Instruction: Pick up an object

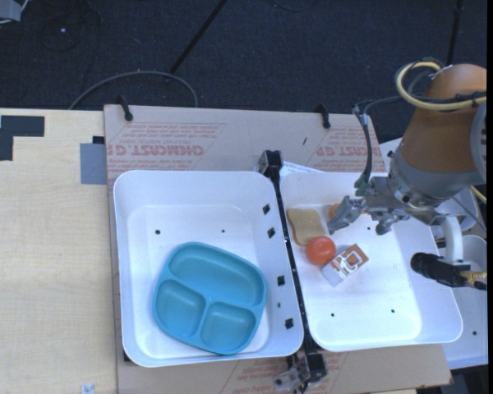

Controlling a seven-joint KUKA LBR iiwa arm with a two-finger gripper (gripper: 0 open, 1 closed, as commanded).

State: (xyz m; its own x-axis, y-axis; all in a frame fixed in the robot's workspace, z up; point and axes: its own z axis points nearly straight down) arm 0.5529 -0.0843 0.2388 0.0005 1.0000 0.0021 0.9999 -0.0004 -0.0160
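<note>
From my station I count two white bins on the worktop (41, 245): the left bin (131, 220) and the right bin (427, 318). In the left bin I see one blue divided tray (209, 298), and I count three compartments in it. In the right bin I count three loose things: one tan slice-shaped piece (306, 222), one orange-red ball (320, 249), and one small white and orange box (345, 263). I see one arm (444, 130).

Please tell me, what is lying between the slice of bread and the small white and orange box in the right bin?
In the camera view, an orange ball lies between the bread slice and the small box, close to both.
</note>
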